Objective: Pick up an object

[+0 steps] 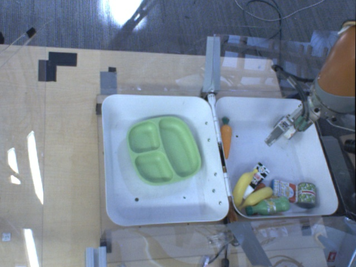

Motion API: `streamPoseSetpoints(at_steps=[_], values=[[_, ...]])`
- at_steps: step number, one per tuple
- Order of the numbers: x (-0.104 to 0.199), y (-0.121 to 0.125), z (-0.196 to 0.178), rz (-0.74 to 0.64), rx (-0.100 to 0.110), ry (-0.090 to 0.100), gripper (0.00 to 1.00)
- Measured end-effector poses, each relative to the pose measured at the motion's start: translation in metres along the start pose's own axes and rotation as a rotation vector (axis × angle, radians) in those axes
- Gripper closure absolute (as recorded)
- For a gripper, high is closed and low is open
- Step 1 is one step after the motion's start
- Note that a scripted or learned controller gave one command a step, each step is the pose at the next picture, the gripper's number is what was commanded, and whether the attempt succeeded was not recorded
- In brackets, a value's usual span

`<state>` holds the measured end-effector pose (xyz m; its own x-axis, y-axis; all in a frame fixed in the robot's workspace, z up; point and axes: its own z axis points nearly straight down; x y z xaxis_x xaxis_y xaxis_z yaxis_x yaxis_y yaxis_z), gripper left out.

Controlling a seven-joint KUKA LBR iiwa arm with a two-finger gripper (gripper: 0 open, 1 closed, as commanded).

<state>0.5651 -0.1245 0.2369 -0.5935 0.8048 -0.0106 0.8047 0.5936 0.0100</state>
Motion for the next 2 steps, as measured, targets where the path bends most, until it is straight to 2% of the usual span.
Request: streamPoseSetpoints(at_steps=[1, 2], values=[[-0.112, 0.026, 0.103, -0.088, 0.005, 0.005, 0.0], [-0.084, -0.02, 0.146, -0.189, 0.001, 0.0, 0.0]])
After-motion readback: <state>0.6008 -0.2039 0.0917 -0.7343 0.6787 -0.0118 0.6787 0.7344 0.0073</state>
